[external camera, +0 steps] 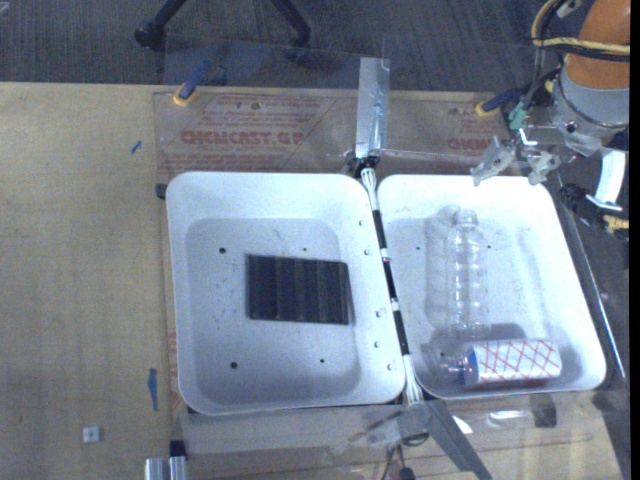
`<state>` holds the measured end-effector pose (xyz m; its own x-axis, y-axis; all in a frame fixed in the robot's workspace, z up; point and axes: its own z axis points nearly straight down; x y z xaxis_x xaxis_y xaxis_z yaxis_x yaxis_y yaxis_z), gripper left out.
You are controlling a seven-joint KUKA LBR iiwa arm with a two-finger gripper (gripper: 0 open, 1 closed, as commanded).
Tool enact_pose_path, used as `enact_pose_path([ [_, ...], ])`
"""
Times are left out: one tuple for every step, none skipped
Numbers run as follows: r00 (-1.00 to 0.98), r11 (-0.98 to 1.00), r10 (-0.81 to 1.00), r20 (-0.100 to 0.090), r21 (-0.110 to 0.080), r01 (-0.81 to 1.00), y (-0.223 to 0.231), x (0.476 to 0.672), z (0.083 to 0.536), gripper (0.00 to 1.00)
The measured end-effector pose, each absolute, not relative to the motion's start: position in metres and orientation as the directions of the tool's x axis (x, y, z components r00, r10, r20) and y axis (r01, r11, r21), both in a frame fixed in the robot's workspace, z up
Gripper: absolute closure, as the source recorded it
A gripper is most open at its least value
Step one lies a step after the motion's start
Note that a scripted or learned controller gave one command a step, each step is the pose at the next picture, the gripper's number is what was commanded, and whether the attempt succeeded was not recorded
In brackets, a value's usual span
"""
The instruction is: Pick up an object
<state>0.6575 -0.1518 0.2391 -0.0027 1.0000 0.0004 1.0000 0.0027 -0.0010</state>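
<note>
Gripper (512, 160) sits above the far rim of the right bin (585, 298), near its far right corner, below the orange-banded wrist. Two pale fingers (489, 164) splay apart; nothing lies between them and they touch nothing that can be made out.

Right bin contents: clear plastic bottle (459, 268) lying lengthwise along the bin, cap end toward the near side. Just beside that end, at the near wall, a small box with red lattice print (515, 360) lies flat. Both well apart from the gripper.

Left bin (195, 268): dark ribbed rectangular panel (299, 289) flat at centre. Both bins rest on the tan worktop (70, 268).
</note>
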Motion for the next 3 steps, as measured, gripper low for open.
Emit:
enact_pose_path([
  [0.085,-0.085,0.996,0.000,-0.001,0.996,-0.152,0.608,0.134,0.00],
  [0.042,-0.042,0.999,0.000,0.009,0.999,-0.143,0.619,0.090,0.00],
  [0.046,-0.046,0.999,-0.001,0.018,0.999,-0.145,0.621,0.103,1.00],
])
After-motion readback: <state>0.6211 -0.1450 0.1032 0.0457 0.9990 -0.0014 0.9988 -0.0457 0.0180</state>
